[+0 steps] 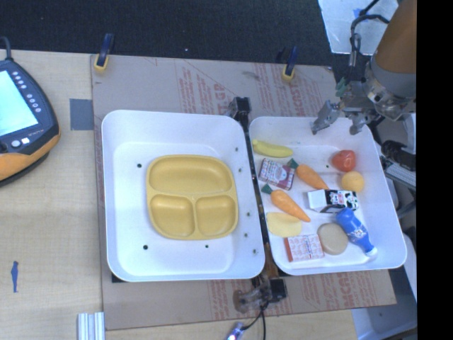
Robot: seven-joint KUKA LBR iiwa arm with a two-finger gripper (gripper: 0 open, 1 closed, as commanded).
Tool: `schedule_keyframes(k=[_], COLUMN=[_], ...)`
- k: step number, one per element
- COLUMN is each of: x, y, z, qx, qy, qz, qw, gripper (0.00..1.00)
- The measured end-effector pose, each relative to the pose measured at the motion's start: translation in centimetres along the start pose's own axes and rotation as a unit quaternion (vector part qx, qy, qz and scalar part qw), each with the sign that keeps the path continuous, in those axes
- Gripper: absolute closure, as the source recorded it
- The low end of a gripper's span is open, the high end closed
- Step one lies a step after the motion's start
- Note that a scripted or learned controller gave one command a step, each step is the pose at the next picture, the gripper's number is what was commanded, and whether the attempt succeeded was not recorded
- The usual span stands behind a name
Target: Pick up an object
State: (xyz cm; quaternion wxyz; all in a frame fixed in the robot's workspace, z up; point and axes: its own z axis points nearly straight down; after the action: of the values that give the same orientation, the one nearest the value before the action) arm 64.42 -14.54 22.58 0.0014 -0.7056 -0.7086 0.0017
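The shallow white right bin point(386, 190) is sitting crowded: a yellow banana point(272, 149), two orange carrots point(311, 176) point(289, 204), a red tomato point(344, 159), a black-and-white carton point(333, 200) and a blue bottle point(354, 231) are lying close together, leaving narrow gaps. A bare strip is lying along its far edge, under the open two-finger gripper point(341, 120). In the white left bin point(120, 197), a yellow divided plastic tray point(192, 195) is taking the middle, leaving open floor around it.
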Motion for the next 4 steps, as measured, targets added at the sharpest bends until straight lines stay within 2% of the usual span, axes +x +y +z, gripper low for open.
schedule_keyframes(k=[1,2,3,4], x=[2.2,-0.7,3.5,2.9], y=[-4.9,-2.7,1.3,-3.2], z=[9.5,12.7,12.5,13.3], qx=[0.001,-0.001,0.000,0.000], qy=[0.000,0.000,0.000,-0.001], qz=[0.000,-0.001,-0.001,-0.001], qw=[1.0000,1.0000,1.0000,1.0000], gripper=[0.00,0.00,0.00,0.00])
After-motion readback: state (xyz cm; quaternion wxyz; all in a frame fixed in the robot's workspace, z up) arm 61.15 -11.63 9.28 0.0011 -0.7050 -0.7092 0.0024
